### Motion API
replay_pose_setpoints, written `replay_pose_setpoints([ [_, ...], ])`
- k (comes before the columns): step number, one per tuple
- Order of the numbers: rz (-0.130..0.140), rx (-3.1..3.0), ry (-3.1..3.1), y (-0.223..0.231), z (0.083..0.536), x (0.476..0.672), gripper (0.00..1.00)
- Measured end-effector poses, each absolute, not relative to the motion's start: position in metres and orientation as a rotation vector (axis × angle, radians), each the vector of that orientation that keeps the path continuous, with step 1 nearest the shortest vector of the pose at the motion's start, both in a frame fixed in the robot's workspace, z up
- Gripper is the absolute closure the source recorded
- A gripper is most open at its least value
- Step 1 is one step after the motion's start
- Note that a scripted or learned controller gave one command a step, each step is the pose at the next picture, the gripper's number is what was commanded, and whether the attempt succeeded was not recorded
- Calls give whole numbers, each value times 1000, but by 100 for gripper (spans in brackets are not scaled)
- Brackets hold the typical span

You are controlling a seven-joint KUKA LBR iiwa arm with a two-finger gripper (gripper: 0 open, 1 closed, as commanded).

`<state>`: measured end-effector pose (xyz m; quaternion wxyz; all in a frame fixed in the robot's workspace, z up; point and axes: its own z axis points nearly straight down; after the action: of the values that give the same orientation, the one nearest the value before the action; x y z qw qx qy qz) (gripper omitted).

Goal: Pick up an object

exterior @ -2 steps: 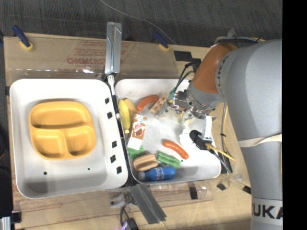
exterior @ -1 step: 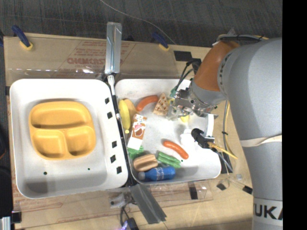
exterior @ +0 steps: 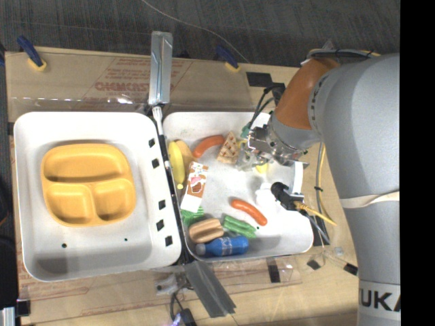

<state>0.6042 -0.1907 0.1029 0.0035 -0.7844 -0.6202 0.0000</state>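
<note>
I am lowering my tool beside the waffle in the right bin; its grip I cannot tell; next I need a centred descent.

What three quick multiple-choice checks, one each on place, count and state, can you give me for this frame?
1. Where is the yellow tray?
A. left bin
B. right bin
C. outside both bins

2. How many loose orange-red sausages lie in the right bin?
A. none
B. two
C. five

3. How does the blue bottle sit?
A. upright
B. on its side
C. inside the tray

Answers:
1 A, it sits alone in the left bin.
2 B, one by the waffle, one nearer the middle.
3 B, it lies flat along the near wall.
</note>
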Motion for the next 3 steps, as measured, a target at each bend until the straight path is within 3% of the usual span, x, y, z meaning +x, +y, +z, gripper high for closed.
replay_pose_setpoints([
  [1, 3, -2804, -1412, -157, 110, 612, 0],
  [2, 8, -2946, -1073, -116, 90, 582, 0],
  [3, 14, -2939, -1080, -115, 99, 581, 100],
])
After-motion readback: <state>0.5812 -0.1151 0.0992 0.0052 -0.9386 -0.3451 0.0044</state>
